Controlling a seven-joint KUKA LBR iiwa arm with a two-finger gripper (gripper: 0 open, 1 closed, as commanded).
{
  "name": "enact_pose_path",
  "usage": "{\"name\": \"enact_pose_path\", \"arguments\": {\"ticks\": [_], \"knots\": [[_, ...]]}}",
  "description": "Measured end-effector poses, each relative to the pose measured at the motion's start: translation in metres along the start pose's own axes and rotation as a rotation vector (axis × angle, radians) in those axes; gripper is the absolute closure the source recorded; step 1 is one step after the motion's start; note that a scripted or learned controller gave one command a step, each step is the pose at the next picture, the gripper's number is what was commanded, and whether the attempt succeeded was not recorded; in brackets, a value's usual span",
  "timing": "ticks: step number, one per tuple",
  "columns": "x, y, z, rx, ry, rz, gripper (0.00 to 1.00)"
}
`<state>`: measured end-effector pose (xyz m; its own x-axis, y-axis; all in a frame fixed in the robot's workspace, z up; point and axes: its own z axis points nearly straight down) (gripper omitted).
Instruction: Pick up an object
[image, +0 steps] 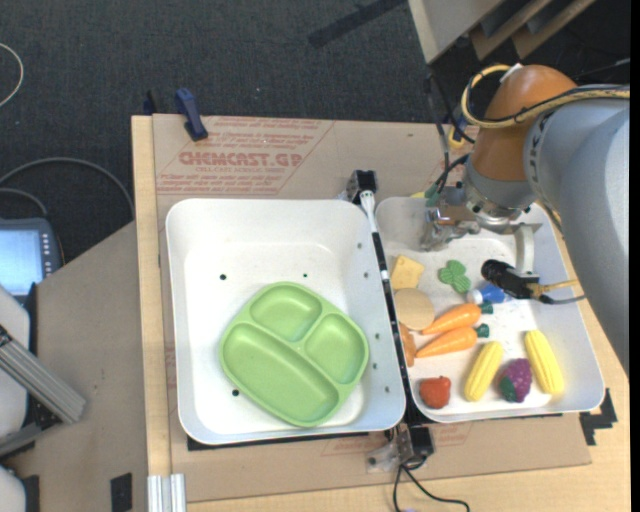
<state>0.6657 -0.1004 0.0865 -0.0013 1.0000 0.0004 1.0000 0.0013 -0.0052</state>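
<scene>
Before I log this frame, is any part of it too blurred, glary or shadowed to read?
Camera view: even lighting, with soft shadow inside the left bin beside the green divided plate; toy food in the right bin is sharp enough to name; the arm's orange band is slightly soft; the gripper is too small to read.

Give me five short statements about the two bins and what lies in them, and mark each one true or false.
1. The green divided plastic plate lies in the left white bin. True.
2. Two yellow toy corn cobs lie in the right white bin. True.
3. The orange toy carrots sit on the green plate. False: they lie in the right bin.
4. The purple toy grape bunch lies between the two corn cobs. True.
5. The red toy tomato lies at the right bin's far edge. False: it sits at the near edge.
</scene>
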Motion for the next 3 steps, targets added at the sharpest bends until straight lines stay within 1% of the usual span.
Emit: {"name": "enact_pose_path", "arguments": {"ticks": [1, 2, 3], "knots": [[0.009, 0.001, -0.027, -0.009, -0.001, 0.000, 1.00], [0.007, 0.000, 0.002, -0.002, 0.000, 0.001, 1.00], [0.004, -0.002, -0.024, -0.009, -0.001, 0.002, 1.00]]}}
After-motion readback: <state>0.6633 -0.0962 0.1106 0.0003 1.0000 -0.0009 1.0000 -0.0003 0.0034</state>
